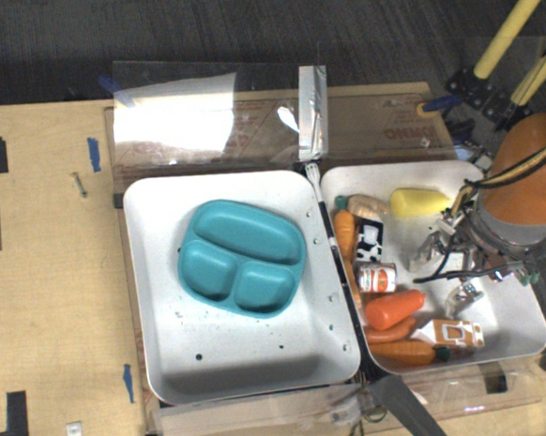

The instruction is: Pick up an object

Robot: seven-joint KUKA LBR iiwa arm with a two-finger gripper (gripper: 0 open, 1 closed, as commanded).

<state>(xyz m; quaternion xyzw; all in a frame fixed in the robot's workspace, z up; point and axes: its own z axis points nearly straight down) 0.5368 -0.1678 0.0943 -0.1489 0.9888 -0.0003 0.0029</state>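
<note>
The right bin (526, 319) holds several small items. A yellow object (420, 201) lies at its back, and a beige piece (366, 204) lies to the left of it. Along the left wall are an orange carrot (346, 235), a black-and-white box (370, 240) and a red-and-white can (377, 277). Toward the front lie a red-orange vegetable (394, 308), another carrot (406, 351) and a small carton (458, 334). My gripper (448, 260) hangs low over the bin's middle, right of the can and below the yellow object. Nothing shows between its fingers.
The left bin (171, 352) carries a teal divided plate (241, 256). A clear plastic sheet (209, 123) and a metal strip (312, 110) stand behind the bins. The grey arm with its orange band (531, 178) fills the right bin's right side.
</note>
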